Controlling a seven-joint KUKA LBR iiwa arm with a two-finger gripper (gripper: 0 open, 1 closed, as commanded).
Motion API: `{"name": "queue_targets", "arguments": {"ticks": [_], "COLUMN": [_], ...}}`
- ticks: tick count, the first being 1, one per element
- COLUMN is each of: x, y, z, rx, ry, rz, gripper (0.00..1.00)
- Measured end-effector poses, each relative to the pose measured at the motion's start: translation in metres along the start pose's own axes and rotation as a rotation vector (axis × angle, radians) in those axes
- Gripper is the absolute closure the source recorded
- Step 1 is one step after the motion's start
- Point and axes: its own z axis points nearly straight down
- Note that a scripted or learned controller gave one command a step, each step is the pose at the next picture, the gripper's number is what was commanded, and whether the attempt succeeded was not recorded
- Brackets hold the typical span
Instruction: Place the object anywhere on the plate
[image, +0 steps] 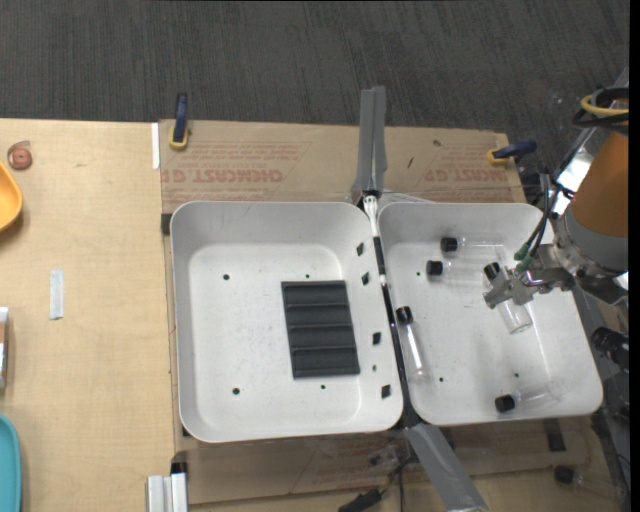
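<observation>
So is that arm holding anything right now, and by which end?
It cannot be told: the gripper sits over a clear tube in the right bin, but any hold is unclear.

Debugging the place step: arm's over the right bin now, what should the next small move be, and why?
Probably carry the gripper left, over the divider, toward the dark ribbed plate in the left bin. It sits over the right bin among clear black-capped tubes; whether it holds one is unclear.

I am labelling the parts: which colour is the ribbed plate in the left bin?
Black, or a very dark grey; the camera view shows the ribbed plate plainly.
</observation>
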Motion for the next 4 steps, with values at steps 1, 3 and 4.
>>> {"name": "queue_targets", "arguments": {"ticks": [1, 3, 4], "x": [0.095, 0.257, 0.296], "y": [0.006, 0.038, 0.087], "z": [0.032, 0.001, -0.097], "rx": [0.002, 0.002, 0.000], "ry": [0.000, -0.001, -0.002], "rz": [-0.085, -0.125, -0.522], "gripper": [1.00, 1.00, 1.00]}}
